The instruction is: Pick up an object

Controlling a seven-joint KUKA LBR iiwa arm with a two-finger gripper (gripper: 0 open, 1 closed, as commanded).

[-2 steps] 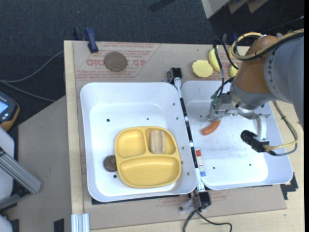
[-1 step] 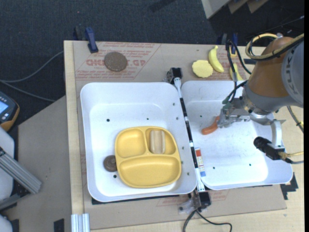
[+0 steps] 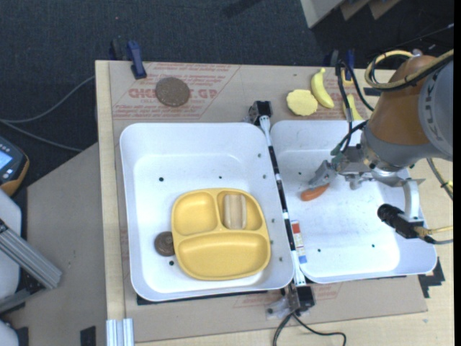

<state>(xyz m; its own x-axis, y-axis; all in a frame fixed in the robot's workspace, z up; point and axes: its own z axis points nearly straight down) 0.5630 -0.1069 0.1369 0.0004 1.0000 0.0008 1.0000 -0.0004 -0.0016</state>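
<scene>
Two white bins, one small orange target beneath the pincer.

One small orange carrot-like piece (image 3: 314,192) lies in the right-hand white bin (image 3: 346,262), just below and left of the grey two-finger pincer (image 3: 330,171); whether the pincer is spread or closed I cannot tell. It looks light, smooth and a bit slippery, so I'd grip across its narrow middle, not the tapered ends.

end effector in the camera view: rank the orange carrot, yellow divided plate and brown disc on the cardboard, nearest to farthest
From the end effector:
1. Orange carrot, just below-left of it in the right bin.
2. Yellow divided plate, in the left bin.
3. Brown disc, on the cardboard at the far left.
</scene>
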